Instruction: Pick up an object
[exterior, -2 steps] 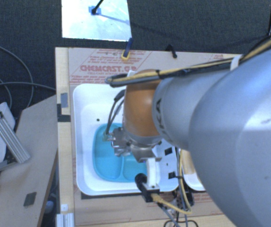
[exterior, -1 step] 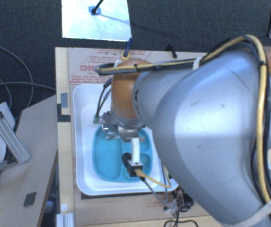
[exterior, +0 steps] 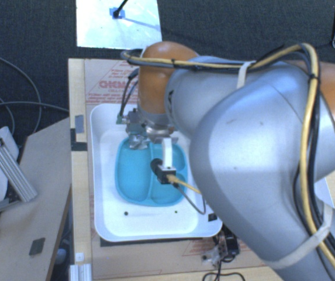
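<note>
My bench (exterior: 50,157) carries a white bin (exterior: 106,215) at centre, brown cardboard (exterior: 106,81) lying under it toward twelve o'clock.

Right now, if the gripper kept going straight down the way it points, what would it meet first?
Most likely the blue object lying in the white bin. The gripper hangs right over the object's upper edge, pointing down. Depth is hard to judge from this slant, so it may already be touching.

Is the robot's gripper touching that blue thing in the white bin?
Cannot tell. In the camera view the gripper sits right over the blue object in the white bin, hiding any contact or gap.
</note>
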